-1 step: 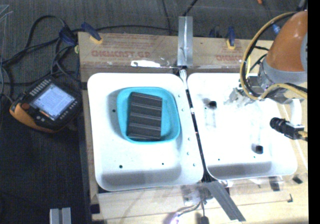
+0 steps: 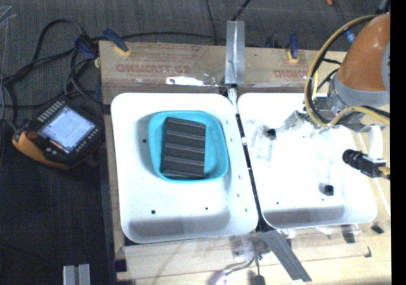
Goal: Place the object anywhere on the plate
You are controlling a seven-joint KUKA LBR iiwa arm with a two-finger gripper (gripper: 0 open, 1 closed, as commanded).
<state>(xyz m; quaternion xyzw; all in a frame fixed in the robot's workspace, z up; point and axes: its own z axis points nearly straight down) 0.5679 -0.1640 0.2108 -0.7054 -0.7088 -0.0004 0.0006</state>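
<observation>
A dark grey ribbed block [image 2: 184,146] lies flat on the blue plate [image 2: 219,153] in the left bin [image 2: 130,150]. It rests wholly inside the plate's rim, slightly tilted. My gripper [image 2: 282,125] reaches into the upper left part of the right bin [image 2: 298,207], well to the right of the plate and apart from the block. The grey arm with its orange band [image 2: 371,46] comes in from the right above that bin. Nothing shows in the gripper.
A small dark piece [image 2: 327,190] sits on the right bin's floor near its front. A black cylinder on the arm [image 2: 358,160] hangs over the bin's right side. A metal divider [image 2: 235,55] stands behind the bins. A teach pendant [image 2: 60,134] lies left of the bench.
</observation>
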